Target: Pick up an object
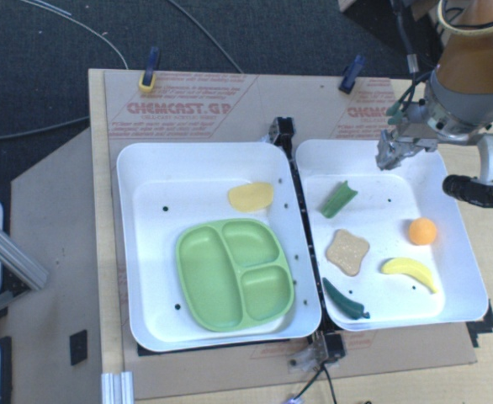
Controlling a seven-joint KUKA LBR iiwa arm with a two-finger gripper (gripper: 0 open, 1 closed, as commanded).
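The right bin [457, 225] holds a green pepper piece [339, 199], a slice of bread [347, 252], an orange ball [422, 231], a banana [410, 273] and a dark green vegetable [345, 300] lying over the front rim. The gripper [391, 152] hangs over the bin's back edge, nothing between its jaws; how wide they stand I cannot tell. The left bin [137, 225] carries a green divided plate [233, 272] and a pale yellow piece [251, 196].

Two white bins [137, 225] are set on a printed board [196, 103]; blue clamps [149, 67] are fixed at its far edge.
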